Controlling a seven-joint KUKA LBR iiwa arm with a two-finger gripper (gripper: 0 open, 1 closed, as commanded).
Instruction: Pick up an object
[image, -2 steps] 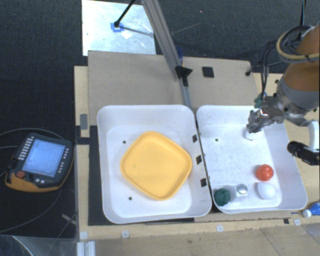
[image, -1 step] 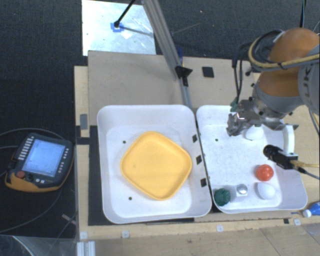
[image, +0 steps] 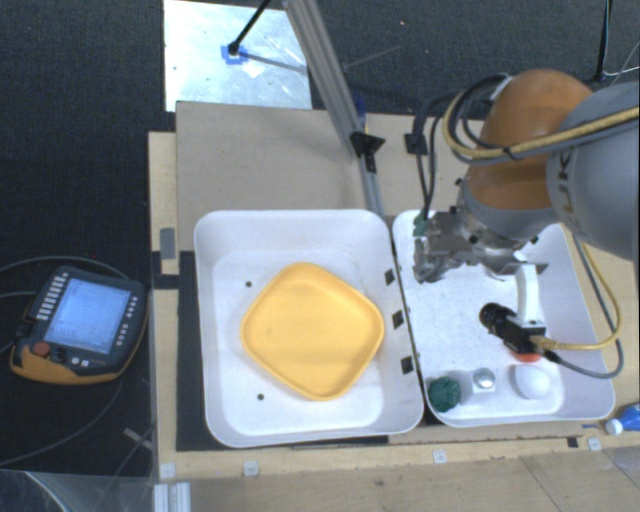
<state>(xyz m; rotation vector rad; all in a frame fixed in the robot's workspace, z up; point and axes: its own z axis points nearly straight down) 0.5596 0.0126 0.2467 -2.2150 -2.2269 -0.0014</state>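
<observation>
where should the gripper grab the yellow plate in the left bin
Probably by its rim, from above. The yellow plate lies flat in the left bin, too wide to span. Its corner nearest the right bin suits the gripper, which sits just across the divider.

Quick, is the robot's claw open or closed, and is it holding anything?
Gripper: it's over the right bin, but whether it's open or closed cannot be told from this view. Nothing is seen in it.
</observation>
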